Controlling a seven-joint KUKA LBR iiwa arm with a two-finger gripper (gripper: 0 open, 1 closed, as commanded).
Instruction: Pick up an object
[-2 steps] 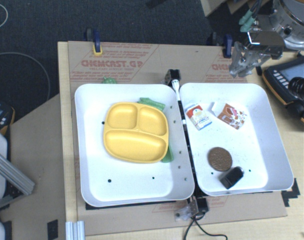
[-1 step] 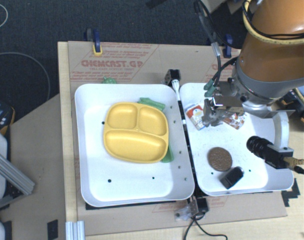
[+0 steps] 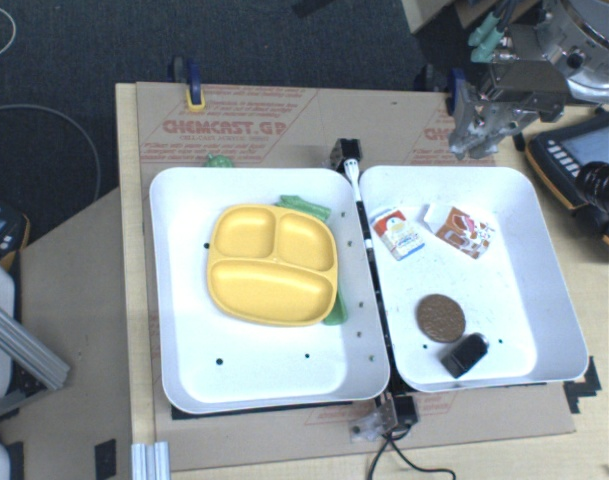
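The claw [image 3: 481, 133] hangs above the counter [image 3: 284, 118] at about one o'clock, just past the far rim of the right bin [image 3: 544, 268]; whether it is apart or together cannot be told, and nothing shows between its tips. In the right bin lie a small red-and-white carton [image 3: 399, 234], its long axis running from eleven to five, a red packet [image 3: 465, 232] beside it, a brown disc [image 3: 441, 318] nearer, and a black block [image 3: 464, 355] just beside the disc, long axis from eight to two. The left bin [image 3: 184, 298] holds a yellow tray [image 3: 273, 265] lying on a green thing [image 3: 304, 206].
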